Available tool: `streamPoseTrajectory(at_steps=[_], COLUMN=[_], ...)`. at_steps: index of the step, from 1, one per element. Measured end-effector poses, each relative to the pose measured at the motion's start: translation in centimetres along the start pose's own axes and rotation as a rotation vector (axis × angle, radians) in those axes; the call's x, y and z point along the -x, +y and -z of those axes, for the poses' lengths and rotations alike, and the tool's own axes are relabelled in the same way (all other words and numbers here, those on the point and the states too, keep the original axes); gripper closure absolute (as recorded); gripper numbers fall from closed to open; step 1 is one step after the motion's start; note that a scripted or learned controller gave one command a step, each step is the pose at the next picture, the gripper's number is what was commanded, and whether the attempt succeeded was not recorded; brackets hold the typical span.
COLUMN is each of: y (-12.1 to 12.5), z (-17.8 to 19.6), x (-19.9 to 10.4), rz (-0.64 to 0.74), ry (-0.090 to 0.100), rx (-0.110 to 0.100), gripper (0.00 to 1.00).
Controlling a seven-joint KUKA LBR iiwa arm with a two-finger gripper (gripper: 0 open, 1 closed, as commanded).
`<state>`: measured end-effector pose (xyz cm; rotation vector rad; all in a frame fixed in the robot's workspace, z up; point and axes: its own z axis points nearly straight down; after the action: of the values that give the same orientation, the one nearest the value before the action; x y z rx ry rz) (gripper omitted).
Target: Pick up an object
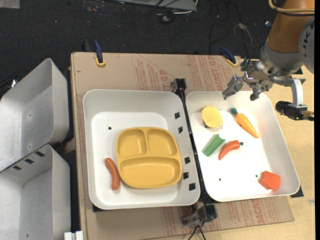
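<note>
Carrot (246, 124) in right bin (285, 149) | end effector (243, 90) spread, holding nothing, above bin's far edge

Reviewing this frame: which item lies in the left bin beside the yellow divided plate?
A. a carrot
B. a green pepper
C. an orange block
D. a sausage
D. The sausage lies just left of the yellow divided plate in the left bin; the other three items sit in the right bin.
</note>
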<state>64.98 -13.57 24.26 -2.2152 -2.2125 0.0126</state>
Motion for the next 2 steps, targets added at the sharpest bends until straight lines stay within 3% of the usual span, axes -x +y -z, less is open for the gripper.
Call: streamPoseTrajectory(at_steps=[1,2], y=[0.2,-0.2], z=[0.8,-5.3], x=[0.0,0.5], rz=[0.002,-0.001], ry=[-0.002,-0.001], rx=[0.013,0.007], gripper=[0.00,0.00])
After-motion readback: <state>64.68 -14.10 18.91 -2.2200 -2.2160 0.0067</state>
